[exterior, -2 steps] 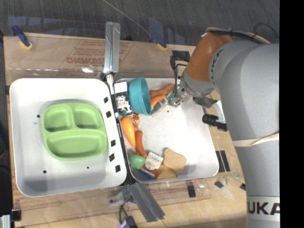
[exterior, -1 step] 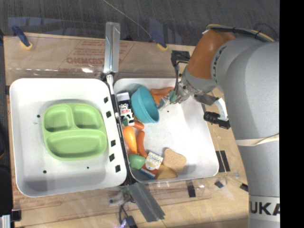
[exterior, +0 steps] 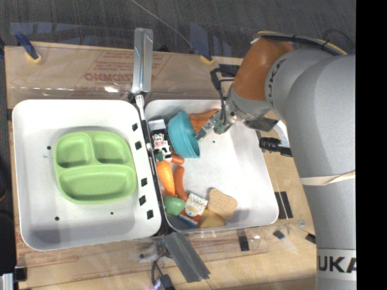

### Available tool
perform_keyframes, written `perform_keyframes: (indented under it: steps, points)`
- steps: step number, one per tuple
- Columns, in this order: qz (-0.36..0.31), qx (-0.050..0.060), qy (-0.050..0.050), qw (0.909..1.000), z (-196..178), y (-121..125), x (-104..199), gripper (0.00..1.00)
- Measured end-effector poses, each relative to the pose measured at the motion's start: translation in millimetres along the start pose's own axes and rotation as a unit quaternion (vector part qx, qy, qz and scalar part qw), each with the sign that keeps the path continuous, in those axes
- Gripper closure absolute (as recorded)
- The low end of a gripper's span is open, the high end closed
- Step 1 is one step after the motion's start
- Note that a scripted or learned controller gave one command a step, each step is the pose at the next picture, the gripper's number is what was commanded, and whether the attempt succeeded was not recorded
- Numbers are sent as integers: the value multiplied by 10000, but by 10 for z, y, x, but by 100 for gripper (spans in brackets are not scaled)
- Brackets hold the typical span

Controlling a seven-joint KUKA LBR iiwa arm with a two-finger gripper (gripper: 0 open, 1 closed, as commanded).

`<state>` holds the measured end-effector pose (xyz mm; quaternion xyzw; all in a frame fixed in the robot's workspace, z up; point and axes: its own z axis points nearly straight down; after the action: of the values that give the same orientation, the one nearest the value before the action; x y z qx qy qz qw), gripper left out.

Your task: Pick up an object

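Gripper (exterior: 213, 127) low in right bin (exterior: 257, 180) by the blue bowl (exterior: 182, 135) rim, probably touching it, finger state unclear; green plate (exterior: 95, 165) in left bin (exterior: 36, 162).

Two white bins (exterior: 36, 162) are sitting side by side on the bench. One green tray (exterior: 95, 165) is lying in the left bin. The right bin (exterior: 254, 180) is holding a heap — one blue bowl (exterior: 182, 135), two carrots (exterior: 165, 178), one slice of toast (exterior: 222, 203), one small carton (exterior: 195, 205), one green piece (exterior: 174, 206) — and a few others too crowded to be counting.
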<state>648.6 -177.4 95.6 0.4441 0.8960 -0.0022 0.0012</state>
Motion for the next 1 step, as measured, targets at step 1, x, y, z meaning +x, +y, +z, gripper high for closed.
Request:
perform_keyframes:
  steps: [1]
  points:
    - [1240, -34, 1, 9923, -752, 333, 473, 100]
